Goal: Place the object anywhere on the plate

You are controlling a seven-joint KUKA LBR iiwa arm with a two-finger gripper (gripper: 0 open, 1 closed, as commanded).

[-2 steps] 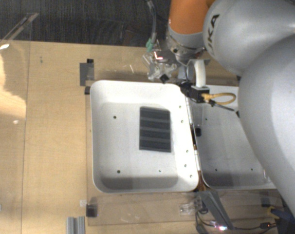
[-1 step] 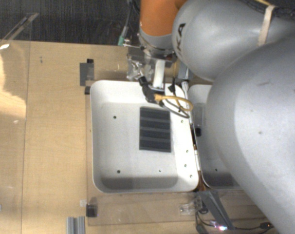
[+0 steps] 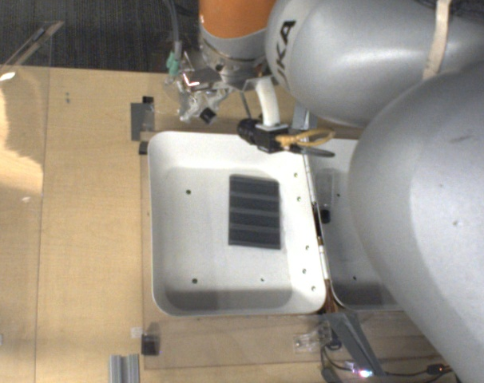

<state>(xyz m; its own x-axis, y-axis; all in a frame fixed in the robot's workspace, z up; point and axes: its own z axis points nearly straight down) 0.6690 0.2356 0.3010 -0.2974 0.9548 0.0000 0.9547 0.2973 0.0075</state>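
Arm (image 3: pixel 410 182): grey, bulky, covers the right side of the camera view and reaches up and leftward; its orange band (image 3: pixel 230 6) sits at the top edge, just above the wrist
Gripper (image 3: pixel 196 108): hangs off the wrist at top centre, over the bare bench just beyond the far rim of the left bin, near that bin's far left corner
Claw state: cannot tell whether it is open or closed; the metal parts at the tip are small and cluttered from this angle
Left bin (image 3: pixel 178 238): white, shallow, rounded corners, seen whole, with a band of shadow along its near wall
Dark ribbed slab (image 3: pixel 254 211): flat rectangle, dark grey with crosswise ridges, lies flat on the floor of the left bin about in the middle, apart from all four walls and well apart from the gripper; I cannot tell whether it is the plate or the object
Right bin (image 3: pixel 342 238): touches the left bin's right side; a narrow strip of its floor and near left corner shows, the rest lies under the arm
Bench (image 3: pixel 66 238): pale wood, with a bright glare patch at far left
Dark block (image 3: pixel 144 118): on the bench, just outside the left bin's far left corner
Small dark block (image 3: pixel 150 343): on the bench, just below the left bin's near left corner
Cables (image 3: pixel 346 361): loose on the bench at the bottom edge, below the seam between the bins
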